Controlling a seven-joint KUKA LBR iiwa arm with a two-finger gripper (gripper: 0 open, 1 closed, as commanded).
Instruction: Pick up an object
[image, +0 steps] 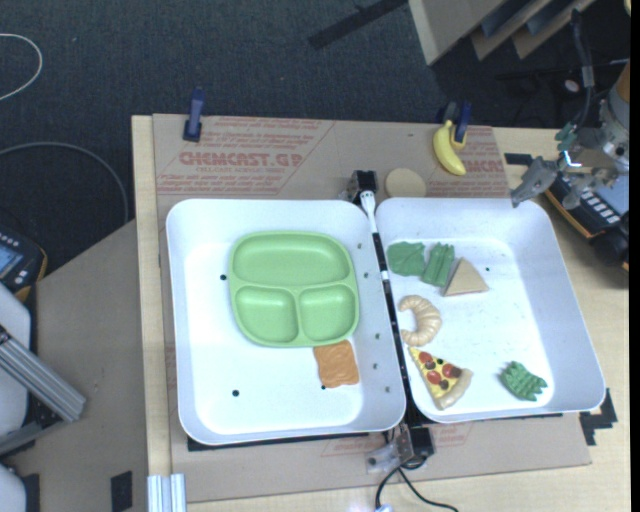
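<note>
Gripper (540, 180) parked past the far right corner of the right bin (560, 260), toy food lying loose inside.

Taking the right bin as the landmark: the gripper hangs just outside its far right corner, above the bench, and how far its fingers are spread cannot be told, nor is anything seen between them. Inside the bin lie a green leafy piece (406, 258) and a darker green piece (438, 264) near the far edge, a tan wedge (464, 279) just beside them, a croissant (421, 318) near the left wall, a pizza slice (440, 376) at the near edge, and a green bit (523, 381) toward the near right corner. A banana (449, 150) lies beyond the far edge. The left bin (195, 300) beside it holds a green divided tray (293, 288) and an orange piece (338, 364).
</note>
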